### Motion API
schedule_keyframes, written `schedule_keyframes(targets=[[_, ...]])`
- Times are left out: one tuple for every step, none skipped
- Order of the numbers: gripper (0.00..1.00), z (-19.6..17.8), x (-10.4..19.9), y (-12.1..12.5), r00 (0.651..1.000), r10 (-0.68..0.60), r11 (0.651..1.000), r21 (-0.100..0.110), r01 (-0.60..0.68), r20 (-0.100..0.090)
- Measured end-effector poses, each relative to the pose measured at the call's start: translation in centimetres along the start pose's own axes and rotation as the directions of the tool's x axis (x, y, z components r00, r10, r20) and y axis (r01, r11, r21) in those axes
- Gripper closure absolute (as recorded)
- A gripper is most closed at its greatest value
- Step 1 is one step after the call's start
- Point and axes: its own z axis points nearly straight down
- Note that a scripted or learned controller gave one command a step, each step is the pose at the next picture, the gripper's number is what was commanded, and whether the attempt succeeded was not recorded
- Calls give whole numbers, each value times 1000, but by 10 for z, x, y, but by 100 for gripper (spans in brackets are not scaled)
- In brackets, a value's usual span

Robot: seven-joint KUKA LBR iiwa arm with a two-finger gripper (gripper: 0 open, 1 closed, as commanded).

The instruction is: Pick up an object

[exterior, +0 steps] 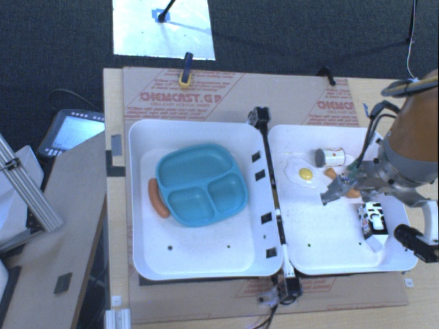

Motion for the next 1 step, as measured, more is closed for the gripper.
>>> schedule_keyframes(targets=[[0, -5, 0, 2, 1000, -3, 1000, -11, 3, 1]])
